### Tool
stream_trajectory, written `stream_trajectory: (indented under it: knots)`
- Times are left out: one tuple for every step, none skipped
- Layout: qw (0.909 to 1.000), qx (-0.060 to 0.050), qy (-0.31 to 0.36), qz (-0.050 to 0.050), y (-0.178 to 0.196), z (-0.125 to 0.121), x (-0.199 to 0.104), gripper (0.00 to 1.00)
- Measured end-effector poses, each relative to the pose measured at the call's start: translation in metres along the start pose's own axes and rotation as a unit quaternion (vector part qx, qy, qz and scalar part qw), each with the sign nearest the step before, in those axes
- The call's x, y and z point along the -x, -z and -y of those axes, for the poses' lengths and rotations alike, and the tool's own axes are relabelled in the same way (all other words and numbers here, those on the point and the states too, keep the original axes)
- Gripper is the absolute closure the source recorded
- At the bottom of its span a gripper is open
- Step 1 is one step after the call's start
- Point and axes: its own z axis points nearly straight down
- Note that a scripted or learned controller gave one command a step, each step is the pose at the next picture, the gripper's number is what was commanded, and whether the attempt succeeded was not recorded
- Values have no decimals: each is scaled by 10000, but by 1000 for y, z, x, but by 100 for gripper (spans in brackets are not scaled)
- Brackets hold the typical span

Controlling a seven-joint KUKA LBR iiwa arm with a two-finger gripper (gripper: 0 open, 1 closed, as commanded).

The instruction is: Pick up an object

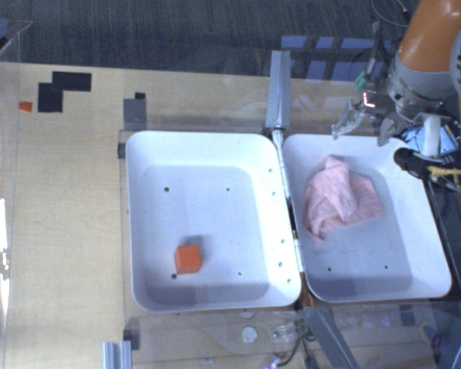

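The pincer (pixel 365 124) hung at two o'clock above the right bin (pixel 426 279), its fingers spread apart and holding nothing. The pink cloth (pixel 340 196) lay crumpled mid-bin, toward five o'clock of it. Descending onto the cloth's raised fold would probably grip best. The orange block (pixel 188 259) sat in the left bin (pixel 150 164). No legible writing showed.

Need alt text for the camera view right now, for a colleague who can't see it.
The grey arm's hand hovers open over the far edge of the right white bin, above a crumpled pink cloth lying in that bin. A small orange block sits in the left white bin.
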Motion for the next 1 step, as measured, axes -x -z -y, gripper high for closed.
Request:
stream_trajectory:
  knots:
    - [9981,-14,609,2,-147,-23,25,0]
